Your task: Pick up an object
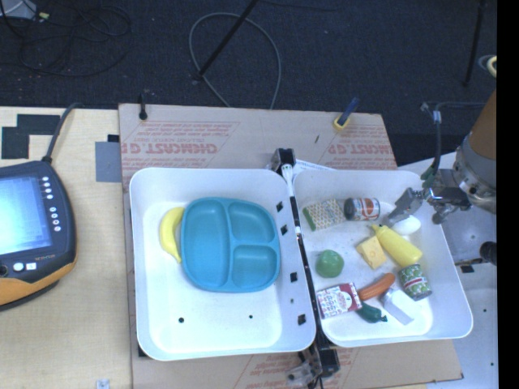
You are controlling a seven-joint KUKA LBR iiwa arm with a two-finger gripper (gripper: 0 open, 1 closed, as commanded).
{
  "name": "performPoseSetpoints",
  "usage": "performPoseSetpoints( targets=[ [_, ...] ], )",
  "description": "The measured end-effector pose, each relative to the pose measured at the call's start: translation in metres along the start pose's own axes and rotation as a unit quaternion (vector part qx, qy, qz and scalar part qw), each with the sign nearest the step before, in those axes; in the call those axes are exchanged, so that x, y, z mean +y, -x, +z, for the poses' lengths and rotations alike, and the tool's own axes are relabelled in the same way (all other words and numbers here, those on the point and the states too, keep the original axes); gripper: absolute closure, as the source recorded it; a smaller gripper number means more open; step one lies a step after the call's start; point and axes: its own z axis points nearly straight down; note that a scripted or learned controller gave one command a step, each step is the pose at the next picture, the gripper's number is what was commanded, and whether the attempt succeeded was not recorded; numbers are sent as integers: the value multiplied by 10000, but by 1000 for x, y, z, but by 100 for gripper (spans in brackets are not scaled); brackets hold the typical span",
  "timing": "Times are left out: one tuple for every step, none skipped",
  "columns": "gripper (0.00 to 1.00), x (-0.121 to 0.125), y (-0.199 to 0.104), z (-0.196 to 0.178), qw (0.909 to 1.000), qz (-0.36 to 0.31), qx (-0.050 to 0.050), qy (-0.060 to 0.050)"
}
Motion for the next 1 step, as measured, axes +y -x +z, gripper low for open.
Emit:
performPoseSetpoints(
  targets=[
    [0,39,36,127,10000,-3,1,-23]
  ],
)
